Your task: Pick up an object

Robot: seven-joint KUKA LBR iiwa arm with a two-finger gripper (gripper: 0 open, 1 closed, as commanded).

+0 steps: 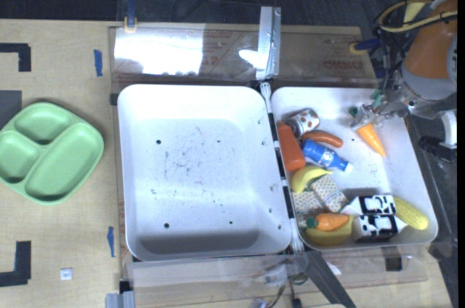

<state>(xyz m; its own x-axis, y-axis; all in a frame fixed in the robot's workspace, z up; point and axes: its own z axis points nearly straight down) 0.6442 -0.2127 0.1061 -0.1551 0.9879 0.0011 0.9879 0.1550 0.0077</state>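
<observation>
two shallow white plastic bins: the left bin (138, 110) has faint grey scuffs and dark dots, the right bin (407, 176) is crowded with colour. in it, a bright orange toy carrot (372, 139), a blue plastic bottle (324, 155), a yellow banana (308, 178), a yellow corn cob (411, 213) and a black-and-white patched block (378, 214). on the pale tan wooden bench (58, 52), a mint green divided plate (48, 152). blue tape marks (97, 62) on the wood.

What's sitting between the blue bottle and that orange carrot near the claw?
Nothing: in the camera view, just bare white bin floor separates the blue bottle from the orange carrot, which lies just below the claw.
</observation>
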